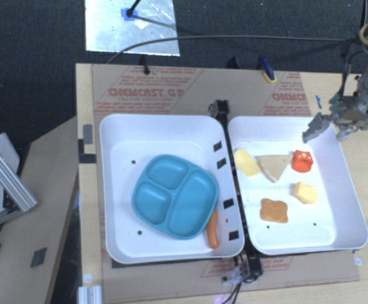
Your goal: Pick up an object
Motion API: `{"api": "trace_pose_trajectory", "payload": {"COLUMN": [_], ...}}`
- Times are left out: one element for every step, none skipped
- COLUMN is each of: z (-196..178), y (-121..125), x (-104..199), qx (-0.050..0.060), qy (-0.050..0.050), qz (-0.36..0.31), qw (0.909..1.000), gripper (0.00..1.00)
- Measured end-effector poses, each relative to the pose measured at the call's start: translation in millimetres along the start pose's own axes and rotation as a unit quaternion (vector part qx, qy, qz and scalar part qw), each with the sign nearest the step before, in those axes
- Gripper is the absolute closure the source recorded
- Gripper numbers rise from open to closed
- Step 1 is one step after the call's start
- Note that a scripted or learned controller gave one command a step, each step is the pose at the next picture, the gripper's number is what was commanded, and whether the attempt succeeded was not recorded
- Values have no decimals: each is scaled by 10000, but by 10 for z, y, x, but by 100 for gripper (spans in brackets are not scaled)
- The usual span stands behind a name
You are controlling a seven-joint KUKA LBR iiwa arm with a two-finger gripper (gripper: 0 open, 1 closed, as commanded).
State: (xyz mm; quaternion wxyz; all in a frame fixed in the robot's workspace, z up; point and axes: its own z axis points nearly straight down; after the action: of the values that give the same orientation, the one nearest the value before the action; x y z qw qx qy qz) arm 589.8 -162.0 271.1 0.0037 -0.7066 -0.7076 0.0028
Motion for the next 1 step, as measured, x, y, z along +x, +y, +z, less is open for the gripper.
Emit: {"api": "trace_pose_trajectory", "payload": {"z": [-66], "y": [19], "x": [4], "qx": [-54], "qy": [-10], "qz": [-13], "qw": [10000], "gripper": [0]}}
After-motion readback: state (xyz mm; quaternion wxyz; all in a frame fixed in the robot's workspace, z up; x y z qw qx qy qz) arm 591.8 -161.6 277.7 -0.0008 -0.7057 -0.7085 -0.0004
